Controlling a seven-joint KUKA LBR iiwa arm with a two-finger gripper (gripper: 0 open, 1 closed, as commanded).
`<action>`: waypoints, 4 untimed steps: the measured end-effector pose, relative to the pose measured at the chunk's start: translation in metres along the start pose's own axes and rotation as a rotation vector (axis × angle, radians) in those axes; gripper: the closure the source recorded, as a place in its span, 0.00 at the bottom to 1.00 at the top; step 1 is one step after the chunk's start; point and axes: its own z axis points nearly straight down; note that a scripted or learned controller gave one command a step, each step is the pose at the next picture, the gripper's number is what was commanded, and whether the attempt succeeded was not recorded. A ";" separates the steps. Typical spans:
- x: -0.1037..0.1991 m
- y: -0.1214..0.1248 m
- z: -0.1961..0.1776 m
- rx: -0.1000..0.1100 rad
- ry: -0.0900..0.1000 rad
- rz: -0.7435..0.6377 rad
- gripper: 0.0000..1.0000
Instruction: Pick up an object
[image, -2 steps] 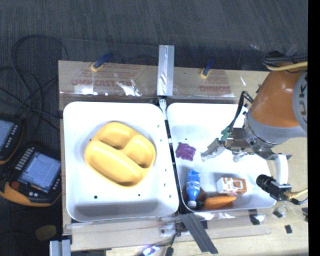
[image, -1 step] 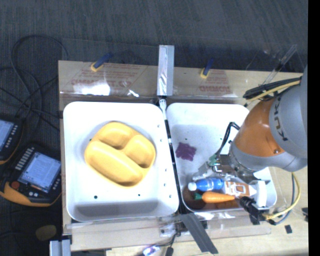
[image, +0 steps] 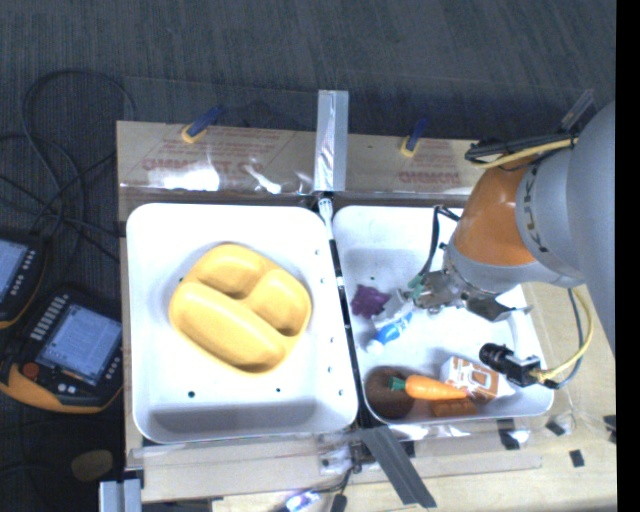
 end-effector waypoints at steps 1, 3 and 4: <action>-0.030 0.007 -0.018 -0.002 -0.004 -0.221 0.00; -0.027 0.039 0.024 -0.012 -0.006 -0.218 0.00; -0.029 0.107 0.024 0.000 -0.008 -0.511 0.00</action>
